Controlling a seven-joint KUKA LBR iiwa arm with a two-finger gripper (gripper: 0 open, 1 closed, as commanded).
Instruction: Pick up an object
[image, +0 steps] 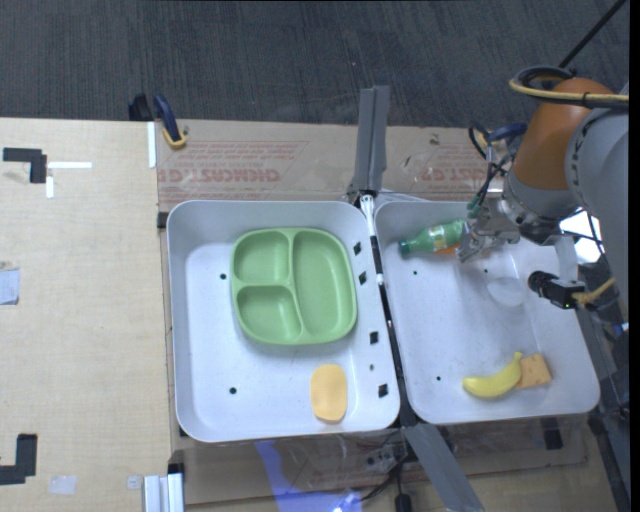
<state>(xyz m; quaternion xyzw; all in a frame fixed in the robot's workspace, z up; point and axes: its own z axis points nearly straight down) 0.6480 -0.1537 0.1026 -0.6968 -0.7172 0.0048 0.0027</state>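
While the grey arm with its orange band reached in from the right, its gripper (478, 240) hung over the far end of the right white bin (560, 400), right at the cap end of a green plastic bottle (434, 239) lying on its side; whether it was clenched or released I could not tell. A yellow banana (494, 380) lay near that bin's front edge, touching a tan spongy block (536, 371). Across in the left white bin (200, 390) sat a green divided plate (294, 286) and a yellow-orange oval piece (329, 391).
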